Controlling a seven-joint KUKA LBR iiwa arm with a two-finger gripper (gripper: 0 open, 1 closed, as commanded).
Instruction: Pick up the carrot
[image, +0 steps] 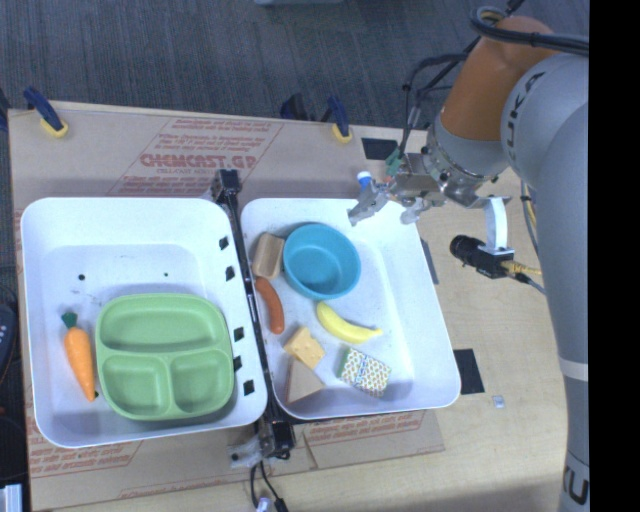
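The carrot (80, 362), orange with a small green top, lies along the left wall of the left bin (50, 230), just left of a green divided plate (165, 367). My gripper (386, 211) hangs over the far right corner of the right bin (425, 310), a long way to the right of the carrot. Its two fingers are spread apart and open, with nothing between them. The grey arm with its orange band comes in from the upper right.
The right bin holds a blue bowl (321, 261), a banana (345, 324), a sausage (271, 305), a patterned block (365, 371) and several tan wooden blocks (305, 349). Clamps sit at the bench's far edge (340, 125).
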